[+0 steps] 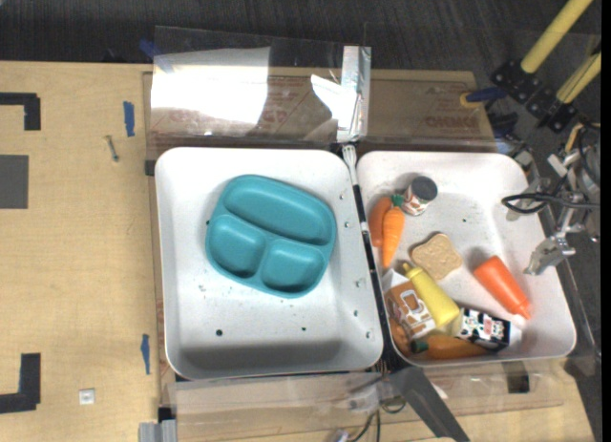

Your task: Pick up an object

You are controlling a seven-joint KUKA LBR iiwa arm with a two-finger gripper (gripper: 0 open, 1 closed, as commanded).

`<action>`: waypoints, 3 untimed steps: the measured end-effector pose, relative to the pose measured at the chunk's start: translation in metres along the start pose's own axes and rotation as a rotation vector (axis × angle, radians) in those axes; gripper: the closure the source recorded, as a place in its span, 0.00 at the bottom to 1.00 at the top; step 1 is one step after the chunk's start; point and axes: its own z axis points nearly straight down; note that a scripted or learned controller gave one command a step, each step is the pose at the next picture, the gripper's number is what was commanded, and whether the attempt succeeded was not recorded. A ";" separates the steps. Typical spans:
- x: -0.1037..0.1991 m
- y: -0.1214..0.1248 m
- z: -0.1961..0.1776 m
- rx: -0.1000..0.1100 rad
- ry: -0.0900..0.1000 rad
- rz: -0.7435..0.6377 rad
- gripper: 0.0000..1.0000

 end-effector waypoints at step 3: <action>0.051 0.010 0.098 0.010 -0.025 -0.086 0.00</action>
